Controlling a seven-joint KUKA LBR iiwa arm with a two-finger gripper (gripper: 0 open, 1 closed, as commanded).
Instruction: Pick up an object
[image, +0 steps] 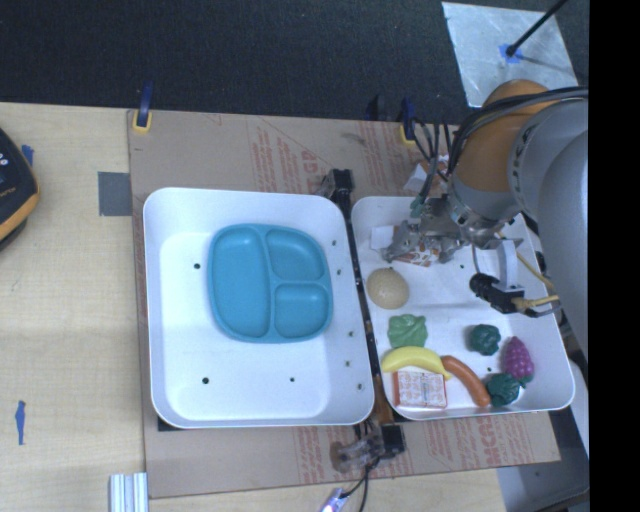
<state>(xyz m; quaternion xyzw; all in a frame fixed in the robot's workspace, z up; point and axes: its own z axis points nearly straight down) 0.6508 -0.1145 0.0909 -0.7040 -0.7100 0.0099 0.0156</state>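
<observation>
My gripper (412, 246) reaches into the back of the right bin (440, 290) from the right, low over the bin floor near its far left corner. Just in front of it lies a beige round potato-like piece (387, 288). Further forward sit a green leafy piece (406, 329), a yellow banana (412, 359), a red-and-white carton (420, 389), an orange sausage (467, 380), two dark green broccoli pieces (485, 339) (503, 389) and purple grapes (516, 358). Nothing is visibly held.
The left bin (180, 350) holds a blue divided plate (269, 282). The arm's grey body and orange band (500, 140) cover the right bin's back right corner. Cables and clamps sit along the cardboard edges.
</observation>
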